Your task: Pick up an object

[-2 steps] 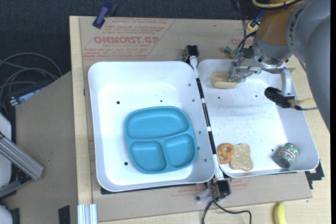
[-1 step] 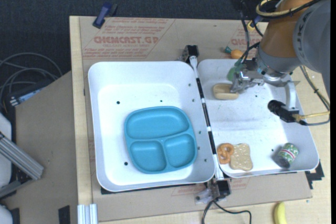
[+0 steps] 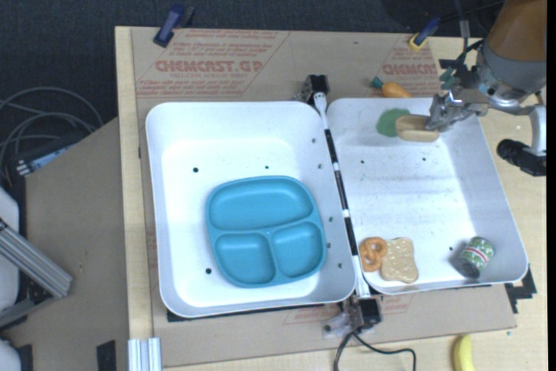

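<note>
Tan bread-like piece (image 3: 417,131) sits right at my claw (image 3: 440,115) in the right bin (image 3: 486,187); grasp step, I judge. Can't tell its opening; next, confirm grip, lift.

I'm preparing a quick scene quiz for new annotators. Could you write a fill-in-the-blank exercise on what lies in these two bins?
1. The blue divided plate lies in the ____ bin of the view.
2. The plate has ____ compartments.
3. The pretzel touches the cracker near the right bin's ____ edge.
4. The gripper is at the right bin's ____ end, by a tan piece and a green piece.

Missing words: left; three; near; far
</note>
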Robot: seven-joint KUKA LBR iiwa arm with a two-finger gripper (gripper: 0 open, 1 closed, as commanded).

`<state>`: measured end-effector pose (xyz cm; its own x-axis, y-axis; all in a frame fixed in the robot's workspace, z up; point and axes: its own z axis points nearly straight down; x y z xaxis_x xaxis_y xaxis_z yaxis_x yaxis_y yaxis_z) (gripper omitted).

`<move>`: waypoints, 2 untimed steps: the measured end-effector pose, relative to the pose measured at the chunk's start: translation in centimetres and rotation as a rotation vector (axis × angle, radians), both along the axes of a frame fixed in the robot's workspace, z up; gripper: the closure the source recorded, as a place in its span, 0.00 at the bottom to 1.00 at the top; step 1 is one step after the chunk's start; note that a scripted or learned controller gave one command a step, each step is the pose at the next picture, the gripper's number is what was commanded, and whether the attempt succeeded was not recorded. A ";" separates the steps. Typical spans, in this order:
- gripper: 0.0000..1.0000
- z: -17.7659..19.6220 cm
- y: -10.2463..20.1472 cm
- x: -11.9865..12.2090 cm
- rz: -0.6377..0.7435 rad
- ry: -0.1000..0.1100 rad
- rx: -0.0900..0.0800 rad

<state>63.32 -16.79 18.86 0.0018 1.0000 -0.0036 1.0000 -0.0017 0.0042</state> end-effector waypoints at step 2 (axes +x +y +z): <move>0.00 2.0 4.7 -0.7 0.002 0.005 0.004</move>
